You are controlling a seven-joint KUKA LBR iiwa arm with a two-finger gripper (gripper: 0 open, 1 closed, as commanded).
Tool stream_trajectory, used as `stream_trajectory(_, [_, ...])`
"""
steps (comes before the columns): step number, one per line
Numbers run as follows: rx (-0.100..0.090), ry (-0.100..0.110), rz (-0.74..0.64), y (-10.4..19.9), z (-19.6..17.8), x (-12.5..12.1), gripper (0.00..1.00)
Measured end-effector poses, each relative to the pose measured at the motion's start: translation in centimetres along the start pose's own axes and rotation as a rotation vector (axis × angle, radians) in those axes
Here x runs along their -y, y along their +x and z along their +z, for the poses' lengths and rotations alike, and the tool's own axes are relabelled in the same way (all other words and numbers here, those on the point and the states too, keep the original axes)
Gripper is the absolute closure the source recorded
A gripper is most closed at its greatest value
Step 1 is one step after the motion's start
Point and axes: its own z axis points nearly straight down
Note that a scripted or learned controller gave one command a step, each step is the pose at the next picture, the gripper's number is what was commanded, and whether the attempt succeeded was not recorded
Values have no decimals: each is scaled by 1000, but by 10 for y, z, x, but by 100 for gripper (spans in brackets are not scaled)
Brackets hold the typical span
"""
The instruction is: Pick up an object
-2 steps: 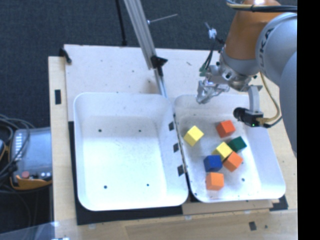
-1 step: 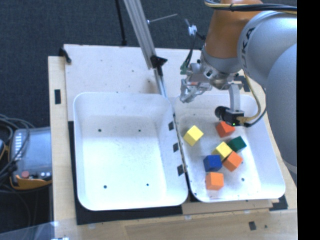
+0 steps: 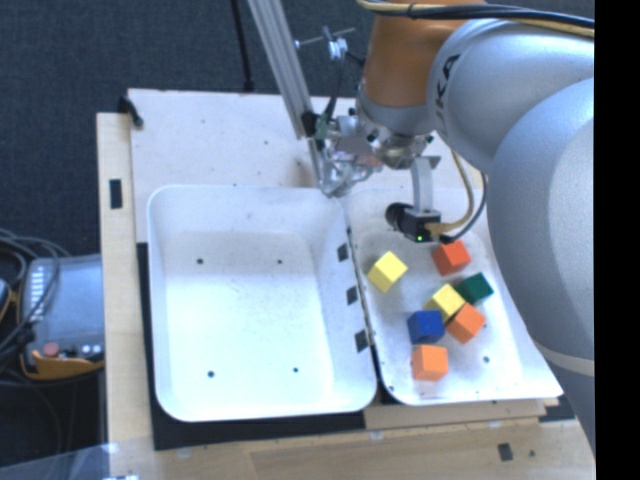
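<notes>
Nothing picked up yet. My gripper (image 3: 338, 180) hangs over the bins' top edge, can't tell its state. The blocks (image 3: 440, 313) all sit in the right bin (image 3: 395, 383).

1. You had seven small cubes lying loose in the right bin (image 3: 520, 363).
2. One yellow cube (image 3: 387, 271) sat apart, upper left.
3. The top orange cube (image 3: 451, 257) lay alone; the other five clustered below.

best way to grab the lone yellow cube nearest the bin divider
Come straight down on the yellow cube and close on two opposite side faces. It sits rotated, apart from the other blocks, so turn the wrist to match; the divider side looks tighter.
</notes>
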Motion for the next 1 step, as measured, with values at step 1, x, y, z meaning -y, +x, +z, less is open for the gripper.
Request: stream_trajectory(1, [1, 5, 2, 47, 16, 3, 100])
